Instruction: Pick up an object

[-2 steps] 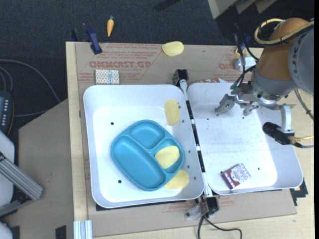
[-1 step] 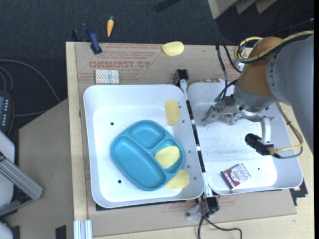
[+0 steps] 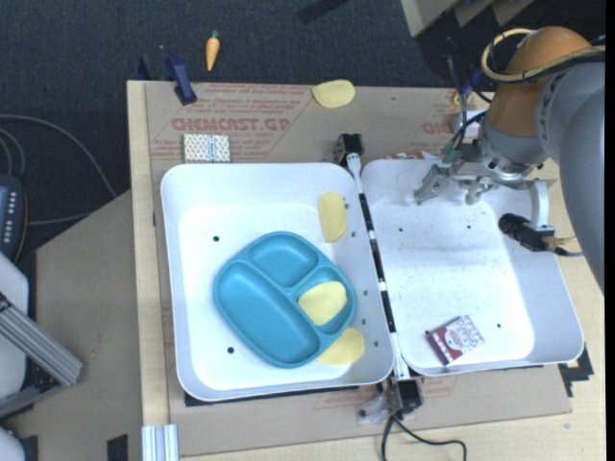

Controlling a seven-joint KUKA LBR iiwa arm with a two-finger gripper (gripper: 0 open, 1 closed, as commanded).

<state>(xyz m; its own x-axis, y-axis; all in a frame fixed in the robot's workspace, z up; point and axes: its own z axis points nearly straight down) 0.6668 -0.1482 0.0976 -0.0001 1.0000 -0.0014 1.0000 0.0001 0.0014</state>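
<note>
Grey metal jaws (image 3: pixel 455 186) hang spread wide with nothing between them, over the far end of the right shallow white bin (image 3: pixel 538 286). Near that bin's front edge, well apart from them, lies a small flat red-and-white packet (image 3: pixel 454 339), its long axis running slantwise from front-left up to back-right. The left white bin (image 3: pixel 187 257) holds a blue compartment plate (image 3: pixel 279 298) with pale yellow soft pieces (image 3: pixel 324 301) on and beside it, and both bins rest on a light wooden table (image 3: pixel 288 109) above dark carpet (image 3: pixel 86 27).
</note>
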